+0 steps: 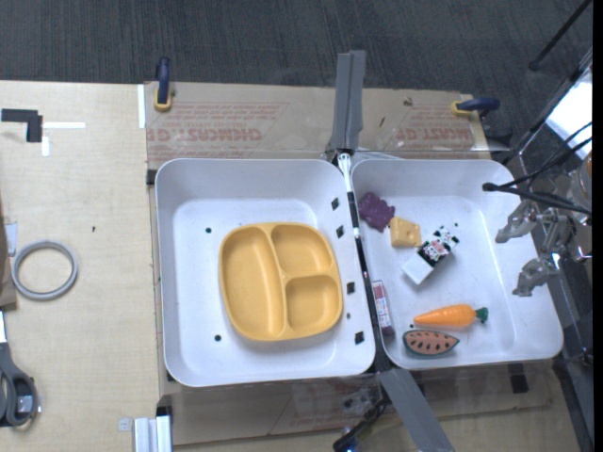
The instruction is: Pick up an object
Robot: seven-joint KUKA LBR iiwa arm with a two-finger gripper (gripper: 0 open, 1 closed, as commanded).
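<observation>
The right bin [490, 342] holds several small toys: a purple grape bunch [376, 212], a yellow cheese wedge [405, 233], a black-and-white cow figure [440, 246] on a white block [417, 269], an orange carrot [447, 316] and a watermelon slice [431, 342]. A dark red bar [381, 305] lies along that bin's left wall. My gripper [523, 252] hangs over the bin's right side, open, with nothing between its fingers. It is well right of the toys.
In the left bin [179, 347] lies a yellow divided plate [280, 280]. On the bench at the left are a grey tape ring [41, 269] and scissors [17, 395]. Cables and arm hardware crowd the right edge.
</observation>
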